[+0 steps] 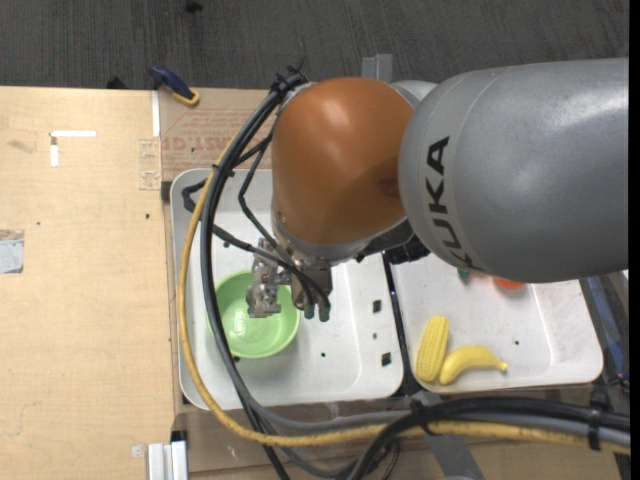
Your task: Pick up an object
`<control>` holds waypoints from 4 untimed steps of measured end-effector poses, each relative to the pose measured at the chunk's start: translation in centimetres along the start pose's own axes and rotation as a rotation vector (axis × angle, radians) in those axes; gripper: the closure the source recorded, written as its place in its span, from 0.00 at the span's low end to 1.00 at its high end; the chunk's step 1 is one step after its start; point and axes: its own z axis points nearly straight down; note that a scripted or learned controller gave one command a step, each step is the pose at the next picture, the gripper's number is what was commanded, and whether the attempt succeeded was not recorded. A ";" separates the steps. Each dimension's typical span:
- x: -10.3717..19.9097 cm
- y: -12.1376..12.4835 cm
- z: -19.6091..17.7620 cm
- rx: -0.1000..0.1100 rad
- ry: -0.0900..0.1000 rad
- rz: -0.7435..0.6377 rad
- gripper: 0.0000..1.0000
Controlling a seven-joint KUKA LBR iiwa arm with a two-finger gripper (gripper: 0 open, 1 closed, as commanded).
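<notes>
Where the gripper (266,298) hangs, green bowl (256,318) directly beneath, finger spread unclear.

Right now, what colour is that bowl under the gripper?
Light green bowl, seen in the camera view.

bins (350,368): smooth white plastic | bowl (240,333): glossy green, probably plastic | bench (80,268): matt wood

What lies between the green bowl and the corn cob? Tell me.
In the camera view, bare white floor of the left bin with small dark marks, then the rims where the two bins meet, separate the green bowl from the corn cob.
</notes>
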 end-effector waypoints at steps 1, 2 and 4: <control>-0.3 -6.6 -11.3 -0.001 -0.002 -0.345 1.00; -3.0 -0.8 0.4 0.001 0.002 0.125 1.00; -5.5 -6.6 2.9 0.001 0.002 0.343 1.00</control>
